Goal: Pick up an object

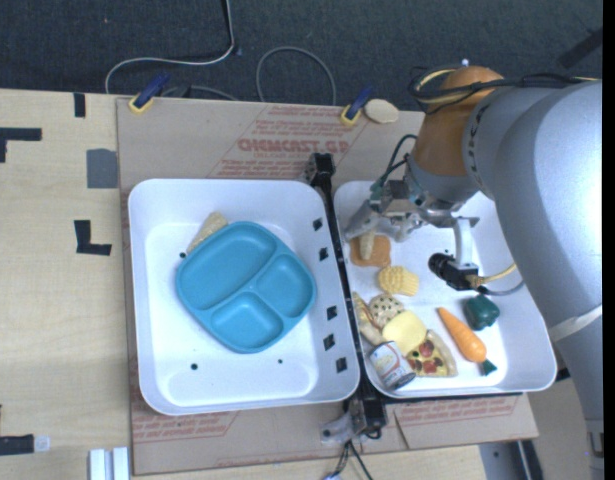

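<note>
Reaching in over the right bin (532, 363), the KUKA arm (547, 198) hangs its gripper (387, 218) low above that bin's far-left corner, directly over a brown bread-like toy (368, 250), which looks like the likeliest object to be picked, since it lies right below the tool. Whether the gripper is open or closed I cannot tell, because its metal body and cables hide the working end from this high slanted view, and nothing can be seen held in it. The toy food is crowded along the right bin's left wall and near edge, probably scattered loose to give the program many targets: a yellow ridged piece (399, 281) near the bin's middle, a checkered cracker (385, 307) and pale sticks (364, 313) against the left wall, a yellow cheese wedge (407, 328), a pizza slice (435, 356) and a small can (389, 364) toward the near edge, and a carrot (461, 334) beside a dark green piece (481, 313) nearer the right side. The left bin (152, 298) carries a blue divided tray (247, 284) in its middle, with a tan item (208, 231) tucked under the tray's far edge. Both bins sit on a cardboard sheet (277, 148) clamped to the table (47, 298), presumably to keep them from sliding.
</note>
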Robot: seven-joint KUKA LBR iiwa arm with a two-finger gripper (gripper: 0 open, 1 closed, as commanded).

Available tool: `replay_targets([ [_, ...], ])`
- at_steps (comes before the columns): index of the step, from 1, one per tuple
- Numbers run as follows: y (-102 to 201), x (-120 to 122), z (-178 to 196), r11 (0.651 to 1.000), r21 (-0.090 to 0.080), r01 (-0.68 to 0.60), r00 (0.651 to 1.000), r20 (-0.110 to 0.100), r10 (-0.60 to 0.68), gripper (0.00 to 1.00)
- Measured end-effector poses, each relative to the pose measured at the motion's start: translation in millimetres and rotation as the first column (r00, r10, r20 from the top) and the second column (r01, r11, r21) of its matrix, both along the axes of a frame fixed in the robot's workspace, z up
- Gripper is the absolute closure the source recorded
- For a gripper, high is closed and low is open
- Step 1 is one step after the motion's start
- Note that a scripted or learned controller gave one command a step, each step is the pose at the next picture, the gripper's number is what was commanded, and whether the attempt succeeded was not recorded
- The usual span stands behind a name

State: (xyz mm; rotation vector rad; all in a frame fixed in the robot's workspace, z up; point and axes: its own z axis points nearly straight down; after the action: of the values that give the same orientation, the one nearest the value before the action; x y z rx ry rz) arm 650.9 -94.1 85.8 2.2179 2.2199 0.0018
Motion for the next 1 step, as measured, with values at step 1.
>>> replay_targets([
  [1,-3.7,-2.9,0.2,1.000,0.001,-0.001,1.000,0.000,0.001,0.00],
])
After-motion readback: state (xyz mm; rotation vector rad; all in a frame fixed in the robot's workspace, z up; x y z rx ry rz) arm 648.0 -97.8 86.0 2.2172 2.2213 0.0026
